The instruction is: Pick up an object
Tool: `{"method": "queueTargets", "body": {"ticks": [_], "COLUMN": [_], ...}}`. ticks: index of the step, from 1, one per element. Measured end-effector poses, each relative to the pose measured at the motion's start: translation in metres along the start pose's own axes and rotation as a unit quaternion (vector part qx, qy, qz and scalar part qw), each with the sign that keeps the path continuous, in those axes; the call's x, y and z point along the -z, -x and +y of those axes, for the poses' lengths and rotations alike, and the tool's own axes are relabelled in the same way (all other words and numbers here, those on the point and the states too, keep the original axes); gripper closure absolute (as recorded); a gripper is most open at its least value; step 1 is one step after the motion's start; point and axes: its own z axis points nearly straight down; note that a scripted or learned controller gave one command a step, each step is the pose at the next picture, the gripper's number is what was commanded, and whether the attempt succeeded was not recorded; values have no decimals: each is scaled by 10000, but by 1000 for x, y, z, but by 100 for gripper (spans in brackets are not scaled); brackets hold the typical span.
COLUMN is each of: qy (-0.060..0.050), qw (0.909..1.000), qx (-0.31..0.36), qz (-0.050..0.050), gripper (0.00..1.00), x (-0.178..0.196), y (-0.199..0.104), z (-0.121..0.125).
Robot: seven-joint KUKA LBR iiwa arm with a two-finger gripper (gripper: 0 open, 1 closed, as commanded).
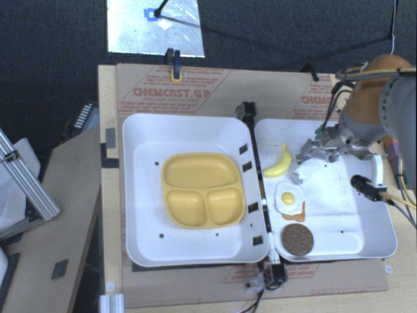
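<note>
Two white bins [137,175] sit on your cardboard-covered bench [195,90]; dark carpet [52,31] lies around. Your gripper [305,154] looks open, holding nothing.

A yellow tray [199,190] with three compartments lies in the left bin [140,132]. Both bins rest on a brown board [195,87] printed with red lettering, held by a clamp [174,66] at its far edge. A shiny sheet [155,18] lies beyond on the dark floor.

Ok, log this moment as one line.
end effector above right bin | near banana | egg, patty untouched
</note>
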Motion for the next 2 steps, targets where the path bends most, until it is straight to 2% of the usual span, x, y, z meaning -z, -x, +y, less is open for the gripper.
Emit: {"method": "queueTargets", "body": {"ticks": [1,2], "qy": [22,32], "qw": [10000,10000], "qx": [8,4], "qz": [-6,-7], "gripper": [100,100], "x": [12,66], "y": [0,-1], "z": [1,14]}}
